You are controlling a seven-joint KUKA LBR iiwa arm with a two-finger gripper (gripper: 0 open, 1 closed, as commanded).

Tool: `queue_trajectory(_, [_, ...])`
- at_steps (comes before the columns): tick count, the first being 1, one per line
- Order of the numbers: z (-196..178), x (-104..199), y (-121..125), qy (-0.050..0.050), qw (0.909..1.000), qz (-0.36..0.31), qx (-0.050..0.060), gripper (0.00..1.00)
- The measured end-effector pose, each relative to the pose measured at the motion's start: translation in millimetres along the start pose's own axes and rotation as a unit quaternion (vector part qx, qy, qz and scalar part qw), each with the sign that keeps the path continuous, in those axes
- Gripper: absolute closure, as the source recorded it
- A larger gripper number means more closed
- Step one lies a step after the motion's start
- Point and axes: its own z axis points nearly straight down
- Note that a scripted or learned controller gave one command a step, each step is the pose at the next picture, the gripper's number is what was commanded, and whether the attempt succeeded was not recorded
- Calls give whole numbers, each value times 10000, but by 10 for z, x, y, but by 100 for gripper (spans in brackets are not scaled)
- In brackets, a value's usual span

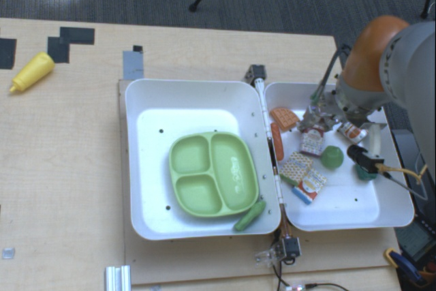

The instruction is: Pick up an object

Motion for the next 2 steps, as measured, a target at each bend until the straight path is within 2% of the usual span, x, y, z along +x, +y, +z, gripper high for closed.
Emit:
queue_trajectory(1, [-887,780,-97,11,10000,7,26,100])
queue_trajectory(2, [-1312,1245,-801,10,10000,5,40,100])
